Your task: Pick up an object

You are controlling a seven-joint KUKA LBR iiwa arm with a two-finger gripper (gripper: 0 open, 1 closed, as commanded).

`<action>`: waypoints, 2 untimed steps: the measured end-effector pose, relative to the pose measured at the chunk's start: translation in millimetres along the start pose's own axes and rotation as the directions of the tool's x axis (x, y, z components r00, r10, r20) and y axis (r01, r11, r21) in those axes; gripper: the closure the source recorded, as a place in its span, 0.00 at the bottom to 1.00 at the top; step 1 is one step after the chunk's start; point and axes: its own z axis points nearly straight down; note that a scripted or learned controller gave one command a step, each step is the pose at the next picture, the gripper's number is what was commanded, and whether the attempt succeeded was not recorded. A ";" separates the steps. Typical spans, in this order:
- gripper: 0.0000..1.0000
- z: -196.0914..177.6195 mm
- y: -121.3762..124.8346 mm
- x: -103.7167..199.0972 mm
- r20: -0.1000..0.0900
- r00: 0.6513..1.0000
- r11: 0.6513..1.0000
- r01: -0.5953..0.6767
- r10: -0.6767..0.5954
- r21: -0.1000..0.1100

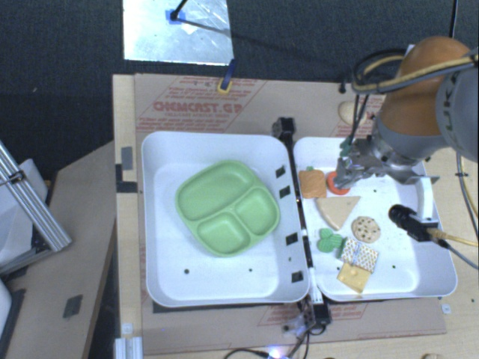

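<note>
Closest to the camera, a flat yellow square cracker-like piece lies at the near end of the right white bin. A blue-and-white checkered square touches it just behind, followed by a small green knobbly piece, a round speckled biscuit and a pale tan wedge. Farther back, the gripper stands low over a small red-orange round piece, which sits just beside an orange square block. Whether the gripper is open or closed cannot be told from this angle. The left white bin holds a light green three-part plastic plate. The red-orange round piece looks the likely target. It is probably light, stiff toy plastic, thin and smooth, so apt to slip. A hold across its opposite edges, low near the bin floor, seems best, minding the orange square block and pale tan wedge that crowd it.
</note>
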 end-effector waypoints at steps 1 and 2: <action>1.00 -4.3 24.1 54.0 0.000 1.000 1.000 0.000 0.000 0.000; 1.00 2.1 22.5 102.4 0.000 1.000 1.000 -0.001 0.001 0.003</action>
